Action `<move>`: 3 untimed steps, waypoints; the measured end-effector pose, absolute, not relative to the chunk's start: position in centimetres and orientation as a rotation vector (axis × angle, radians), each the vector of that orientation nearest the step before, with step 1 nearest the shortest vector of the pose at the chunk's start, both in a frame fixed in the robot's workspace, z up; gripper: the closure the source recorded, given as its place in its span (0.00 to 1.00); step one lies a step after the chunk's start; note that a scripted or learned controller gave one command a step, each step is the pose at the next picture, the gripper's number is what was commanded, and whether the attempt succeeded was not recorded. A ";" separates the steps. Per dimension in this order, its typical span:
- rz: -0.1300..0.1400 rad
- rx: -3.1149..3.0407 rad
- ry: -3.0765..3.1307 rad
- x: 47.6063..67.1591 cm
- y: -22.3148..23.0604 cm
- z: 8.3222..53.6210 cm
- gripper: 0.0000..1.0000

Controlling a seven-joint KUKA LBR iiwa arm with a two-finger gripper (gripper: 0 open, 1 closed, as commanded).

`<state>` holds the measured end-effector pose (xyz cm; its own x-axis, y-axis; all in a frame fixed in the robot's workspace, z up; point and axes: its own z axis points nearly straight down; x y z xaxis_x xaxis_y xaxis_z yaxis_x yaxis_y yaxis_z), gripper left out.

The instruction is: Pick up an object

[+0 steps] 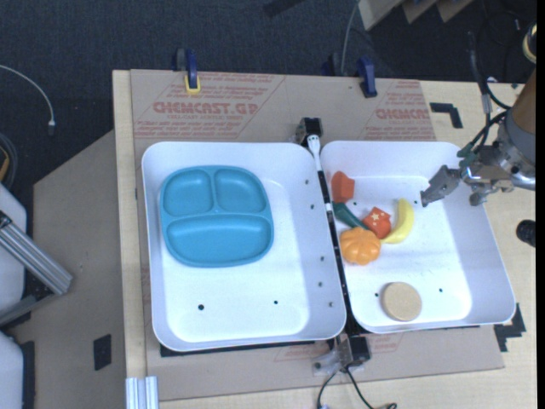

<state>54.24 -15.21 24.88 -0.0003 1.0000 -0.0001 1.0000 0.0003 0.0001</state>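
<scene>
Where dark carpet (128, 24) surrounds the cardboard-covered bench (255, 109), the gripper (451, 186) is seen spread, grasping nothing, above the right bin (477, 262).

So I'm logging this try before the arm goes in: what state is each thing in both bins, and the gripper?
blue divided plate: flat in the left bin, nothing on it
banana: lying in the right bin, touching the red piece
red piece: between banana and orange fruit
orange fruit: resting by the divider
tan round disc: lying flat, apart from the rest
gripper: above the right bin, holding nothing
</scene>
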 end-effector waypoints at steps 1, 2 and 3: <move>-0.005 2.227 2.224 53.4 -15.7 19.2 0.00; -0.003 2.226 2.224 53.9 -16.6 14.0 0.00; -0.004 2.226 2.226 53.7 -16.5 8.7 0.00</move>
<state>53.75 -16.53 8.68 0.0003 1.0000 0.0025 1.0000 -0.0003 -0.0063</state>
